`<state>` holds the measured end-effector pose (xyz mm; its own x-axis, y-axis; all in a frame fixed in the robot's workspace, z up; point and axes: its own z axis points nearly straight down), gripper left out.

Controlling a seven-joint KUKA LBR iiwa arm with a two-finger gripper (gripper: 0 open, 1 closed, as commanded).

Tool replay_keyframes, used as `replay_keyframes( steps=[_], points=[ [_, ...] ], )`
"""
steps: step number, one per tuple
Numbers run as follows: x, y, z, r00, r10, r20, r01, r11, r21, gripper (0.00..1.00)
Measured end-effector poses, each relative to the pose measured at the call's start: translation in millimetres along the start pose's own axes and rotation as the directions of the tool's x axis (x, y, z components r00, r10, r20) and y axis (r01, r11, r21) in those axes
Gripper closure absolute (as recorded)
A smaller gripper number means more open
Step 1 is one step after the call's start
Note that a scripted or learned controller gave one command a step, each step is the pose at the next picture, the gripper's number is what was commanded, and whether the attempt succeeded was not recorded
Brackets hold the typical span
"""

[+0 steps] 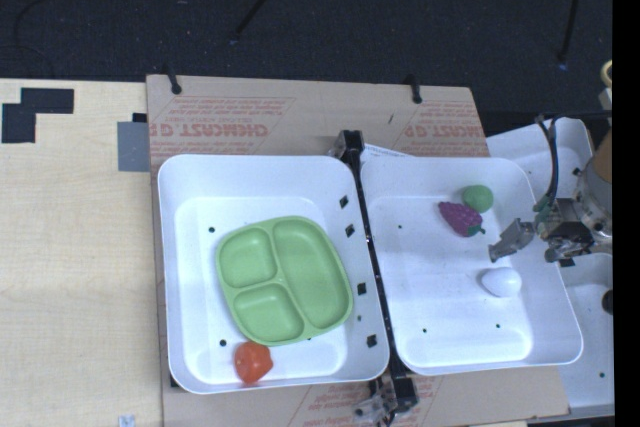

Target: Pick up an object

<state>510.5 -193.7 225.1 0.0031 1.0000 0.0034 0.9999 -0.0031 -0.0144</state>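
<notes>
In the right bin [455,340], a purple bunch of grapes [460,217] lies near the far wall, touching a round green fruit [478,198] just behind it. A white egg-shaped object [500,282] rests closer to the bin's right side. My gripper [536,245] hovers over the right rim, just above and to the right of the white object. Its fingers are spread open with nothing between them. The grapes lie a short way to its left.
The left bin [190,215] holds a green divided plate [285,278] and a red-orange object [253,362] at its near edge. A black divider [368,255] runs between the bins. Cardboard lies under both.
</notes>
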Motion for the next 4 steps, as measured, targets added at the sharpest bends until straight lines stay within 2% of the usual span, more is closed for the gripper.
replay_keyframes(
  steps=[1, 2, 3, 4],
  points=[
    [0, 3, -7, 1.000, -0.003, 0.003, 0.003, 1.000, -0.013, 0.00],
    [3, 0, 58, 1.000, -0.003, 0.000, 0.003, 1.000, -0.005, 0.00],
    [9, -9, 108, 1.000, -0.003, 0.000, 0.003, 1.000, -0.007, 0.00],
    [10, -8, 139, 1.000, -0.002, 0.002, 0.002, 1.000, -0.012, 0.00]
  ],
)
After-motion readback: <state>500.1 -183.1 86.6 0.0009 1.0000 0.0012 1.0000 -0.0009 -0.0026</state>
